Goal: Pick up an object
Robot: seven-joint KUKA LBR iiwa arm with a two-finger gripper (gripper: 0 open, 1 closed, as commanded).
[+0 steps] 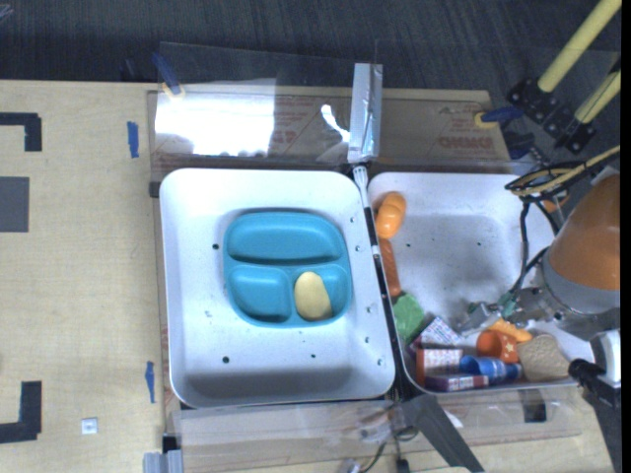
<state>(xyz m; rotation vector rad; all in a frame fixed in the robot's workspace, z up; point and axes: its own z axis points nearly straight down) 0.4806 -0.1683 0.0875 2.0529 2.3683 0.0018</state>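
Two white bins sit side by side on the table [69, 264], and nearly all the loose things lie in the right bin [449, 215], heaped toward its 6 o'clock edge. The arm [592, 254] comes in from 3 o'clock and hangs over that heap; its jaws are hidden under the wrist, so I cannot tell how wide they stand or whether they hold anything.

For a clean pick, the best bet is a thing lying apart from the rest. The orange ball [390, 214], up at 11 o'clock in the right bin against the dividing wall, is well apart from the pile, but the wall may block one finger. The heap itself is crowded: a green block [407, 315], a dark tube with a blue cap [473, 370], an orange toy [498, 341] and a tan round thing [544, 358] touch or overlap, so a descent there risks nudging neighbours.

The left bin [187, 294] holds a blue divided tray [281, 254], with a yellow egg-shaped piece [313, 295] in its 5 o'clock compartment.
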